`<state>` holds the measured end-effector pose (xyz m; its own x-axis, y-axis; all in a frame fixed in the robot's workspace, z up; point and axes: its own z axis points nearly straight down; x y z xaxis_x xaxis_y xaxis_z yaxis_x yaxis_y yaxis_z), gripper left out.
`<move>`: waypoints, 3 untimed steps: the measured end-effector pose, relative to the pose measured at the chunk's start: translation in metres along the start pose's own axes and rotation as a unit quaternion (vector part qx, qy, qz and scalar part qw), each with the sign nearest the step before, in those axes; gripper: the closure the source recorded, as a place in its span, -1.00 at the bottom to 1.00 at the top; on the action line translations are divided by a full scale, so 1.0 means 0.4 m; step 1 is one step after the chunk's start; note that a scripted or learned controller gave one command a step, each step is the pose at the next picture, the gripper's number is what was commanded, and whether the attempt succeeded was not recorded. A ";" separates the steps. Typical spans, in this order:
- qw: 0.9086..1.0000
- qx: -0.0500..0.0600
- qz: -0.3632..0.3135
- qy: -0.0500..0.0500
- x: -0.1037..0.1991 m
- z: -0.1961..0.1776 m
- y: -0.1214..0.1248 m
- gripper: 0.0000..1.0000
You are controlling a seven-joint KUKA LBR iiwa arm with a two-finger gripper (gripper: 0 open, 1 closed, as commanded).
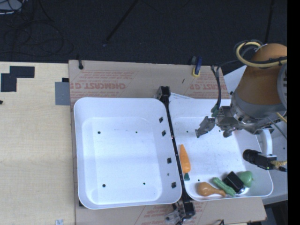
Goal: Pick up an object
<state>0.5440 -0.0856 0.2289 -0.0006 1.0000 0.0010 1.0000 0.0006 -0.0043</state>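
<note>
Overhead, the grey arm (262, 86) with its orange band reaches in from the right, its jaws (215, 125) hanging above the middle of the right bin (206, 114). Two dark fingers show, one pointing toward the divider at roughly the left tip (202, 128) and the other nearer the wrist; they stand spread apart with white bin floor visible between them, nothing gripped. Below and left of the jaws, close against the divider between the bins, lies an orange carrot-shaped toy (184, 158), long axis running along the divider, with a small dark green bit at its lower end. Further below the jaws, along the near wall of the same bin, sits a cluster: a tan pear-shaped piece (206, 188), a green pod-like piece (222, 185) just beside it and seemingly touching, a black block (234, 181) lying over the pod's right end, and a rounded green object (245, 176) just right of the block. All of these are well apart from the jaws. Left of the jaws, across the divider, is the left bin (77, 139). Both bins rest on a cardboard sheet (117, 81) on the pale wooden surface (33, 149).
</note>
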 end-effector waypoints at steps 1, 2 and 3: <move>1.000 -0.001 -0.002 -0.001 0.012 0.366 0.129 -1.00; 1.000 -0.002 0.000 0.000 0.006 0.353 0.196 -1.00; 1.000 0.000 0.003 -0.002 -0.206 0.353 0.131 -1.00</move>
<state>0.5960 -0.1677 0.0876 0.0060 1.0000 -0.0032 1.0000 -0.0060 -0.0046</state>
